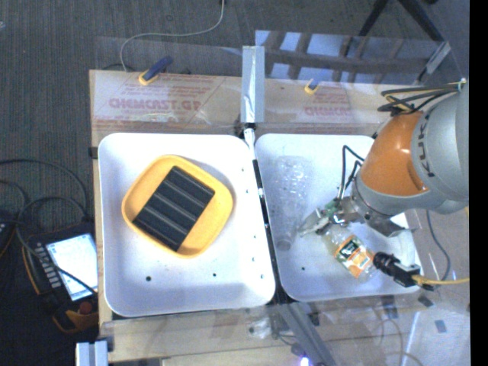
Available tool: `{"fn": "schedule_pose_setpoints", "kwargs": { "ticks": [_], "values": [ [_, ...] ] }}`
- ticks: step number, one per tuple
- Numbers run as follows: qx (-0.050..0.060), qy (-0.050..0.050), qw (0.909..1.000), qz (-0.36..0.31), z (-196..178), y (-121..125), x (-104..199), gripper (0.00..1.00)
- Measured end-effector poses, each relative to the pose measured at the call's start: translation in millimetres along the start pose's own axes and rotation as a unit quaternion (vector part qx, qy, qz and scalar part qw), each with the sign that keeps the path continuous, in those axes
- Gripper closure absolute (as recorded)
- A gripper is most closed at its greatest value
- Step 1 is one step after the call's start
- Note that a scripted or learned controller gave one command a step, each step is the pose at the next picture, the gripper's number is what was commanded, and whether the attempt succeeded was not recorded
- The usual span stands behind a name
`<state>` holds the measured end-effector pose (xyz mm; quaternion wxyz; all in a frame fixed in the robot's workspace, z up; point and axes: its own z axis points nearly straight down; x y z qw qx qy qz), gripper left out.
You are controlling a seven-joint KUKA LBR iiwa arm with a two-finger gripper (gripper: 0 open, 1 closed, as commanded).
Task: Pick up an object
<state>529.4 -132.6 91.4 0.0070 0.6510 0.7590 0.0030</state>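
We see the end effector [329,218] just up-left of the clear plastic bottle with orange label [349,252]; its state we cannot tell.

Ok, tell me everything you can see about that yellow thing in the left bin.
The yellow dish is a shallow, rounded-square tray of what looks like plastic, with a raised rim. A black ribbed insert, made of parallel slats, sits in its middle. It lies flat and turned diagonally near the middle of the left bin, resting on the white floor. Nothing else touches it; the arm is over the right bin.
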Motion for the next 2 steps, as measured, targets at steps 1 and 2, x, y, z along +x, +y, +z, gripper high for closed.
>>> {"fn": "schedule_pose_setpoints", "kwargs": {
  "ticks": [1,2],
  "values": [
    [-0.001,0.001,1.0000,0.000,-10,2,1,1.00],
    [0.007,0.003,0.9995,-0.032,-91,69,31,1.00]
  ]
}}
